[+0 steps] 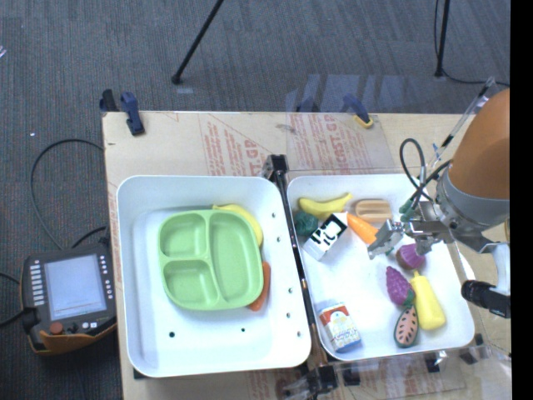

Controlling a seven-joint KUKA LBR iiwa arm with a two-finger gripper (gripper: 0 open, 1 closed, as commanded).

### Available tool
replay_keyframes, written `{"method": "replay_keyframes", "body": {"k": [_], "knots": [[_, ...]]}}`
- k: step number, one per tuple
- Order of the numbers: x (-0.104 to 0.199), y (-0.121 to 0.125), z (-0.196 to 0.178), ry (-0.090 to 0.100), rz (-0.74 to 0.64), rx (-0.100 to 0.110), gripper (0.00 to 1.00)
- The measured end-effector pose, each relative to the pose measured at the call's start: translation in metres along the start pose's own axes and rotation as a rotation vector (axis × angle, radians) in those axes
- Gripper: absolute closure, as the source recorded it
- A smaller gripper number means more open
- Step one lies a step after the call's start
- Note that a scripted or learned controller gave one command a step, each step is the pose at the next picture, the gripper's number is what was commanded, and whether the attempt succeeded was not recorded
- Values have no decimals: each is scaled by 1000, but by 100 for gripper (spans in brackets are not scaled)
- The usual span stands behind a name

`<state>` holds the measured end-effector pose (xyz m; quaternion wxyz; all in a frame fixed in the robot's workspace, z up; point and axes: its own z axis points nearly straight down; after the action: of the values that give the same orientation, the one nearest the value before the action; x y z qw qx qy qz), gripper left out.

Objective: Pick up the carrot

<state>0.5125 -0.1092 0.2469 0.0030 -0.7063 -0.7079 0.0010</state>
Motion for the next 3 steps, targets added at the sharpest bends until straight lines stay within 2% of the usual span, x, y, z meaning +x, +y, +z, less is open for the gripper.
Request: {"method": "replay_keyframes", "body": {"k": [1, 2, 3], "knots": [[-24, 57, 48, 0, 218, 0, 0], [-45, 83, 147, -2, 296, -7, 0], [-46, 81, 140, 1, 301, -1, 100]]}}
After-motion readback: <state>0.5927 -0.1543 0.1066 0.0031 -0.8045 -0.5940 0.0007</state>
